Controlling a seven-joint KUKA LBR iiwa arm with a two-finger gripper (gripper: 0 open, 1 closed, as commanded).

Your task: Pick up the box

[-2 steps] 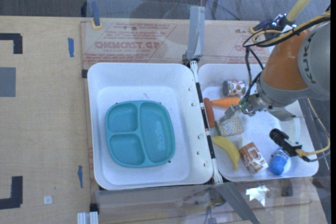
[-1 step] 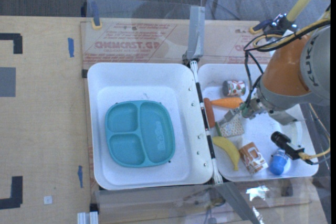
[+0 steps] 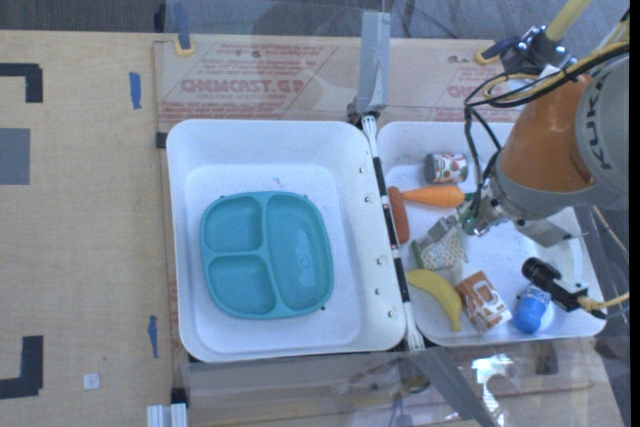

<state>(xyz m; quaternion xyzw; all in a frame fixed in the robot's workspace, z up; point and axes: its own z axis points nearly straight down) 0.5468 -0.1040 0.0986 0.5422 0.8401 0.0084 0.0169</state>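
The arm (image 3: 545, 155), with its orange band, covers much of the right bin (image 3: 410, 153), hiding that bin's far right part. The tool (image 3: 468, 220) sits at the arm's lower left end, small and partly lost against grey metal, so I cannot tell whether it is open or closed, or whether it grips anything. It hangs low over the middle of the right bin.

Just below and to the left of the tool in the view lies a pale speckled thing (image 3: 445, 253). Its shape is hard to make out, and it is unclear whether the tool touches it.

The box (image 3: 483, 301), orange-brown with white print, lies further below the tool, near the bin's front rim and apart from the tool. A banana (image 3: 438, 293) lies just beside the box, to its left, and a blue thing (image 3: 530, 313), too blurred to name, lies to its right.

Above and left of the tool is a carrot (image 3: 435, 197), and beyond it a small can (image 3: 445, 167). Left of the tool, along the bin's wall, lies a red sausage (image 3: 399, 215).

Well away to the tool's left, the left bin (image 3: 200, 155) holds a teal divided plate (image 3: 267, 255). Further left still, the tabletop (image 3: 80, 215) is cut off by the frame.
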